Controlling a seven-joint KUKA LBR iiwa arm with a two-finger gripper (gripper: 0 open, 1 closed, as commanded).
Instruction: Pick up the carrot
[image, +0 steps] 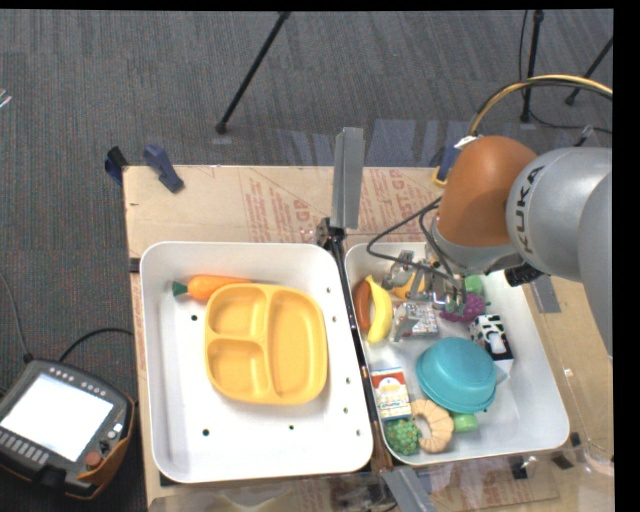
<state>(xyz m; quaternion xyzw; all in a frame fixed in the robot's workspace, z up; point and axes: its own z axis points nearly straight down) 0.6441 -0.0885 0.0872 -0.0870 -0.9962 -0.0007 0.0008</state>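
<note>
Likely a light, stiff, slippery toy, the carrot (212, 286) suits a mid-body grasp; the pincer's (418, 320) state cannot be told.

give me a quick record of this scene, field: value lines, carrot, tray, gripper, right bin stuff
carrot: carrot in left bin, far left corner, touching the yellow tray's rim
tray: yellow divided tray, centre of left bin
gripper: gripper low over right bin, away from the carrot
right bin items: banana, teal bowl, purple grapes
</note>
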